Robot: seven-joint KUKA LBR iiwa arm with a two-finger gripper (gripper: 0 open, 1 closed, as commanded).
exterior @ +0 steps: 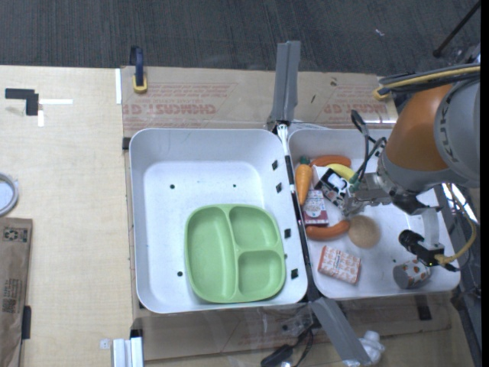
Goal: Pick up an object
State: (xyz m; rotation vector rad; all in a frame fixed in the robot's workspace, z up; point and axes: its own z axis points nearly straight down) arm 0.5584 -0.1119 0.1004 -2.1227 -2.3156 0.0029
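Bins: two shallow white bins side by side on the desk; left bin, right bin, their inner rims touching along a shared divider.
Left bin contents: one green divided plate with three compartments, lying toward the near right corner, its right edge close to the divider; bare white floor along the far and left walls.
Right bin contents: crowded along the divider side. One carrot upright against the divider; one red and white packet just below it; one red sausage-like piece beneath that; one brown round object beside it; one patterned red and white box near the front rim; one small grey cup-like object at the near right corner; one orange-red item with a yellow piece by the far wall.
Open room, right bin: a bare strip between the box and the grey object.
Arm: grey with an orange band, reaching in from the right over the right bin.
Gripper: low over the cluster, just beside the packet and above the brown round object; whether its fingers are spread or pressed together cannot be told.
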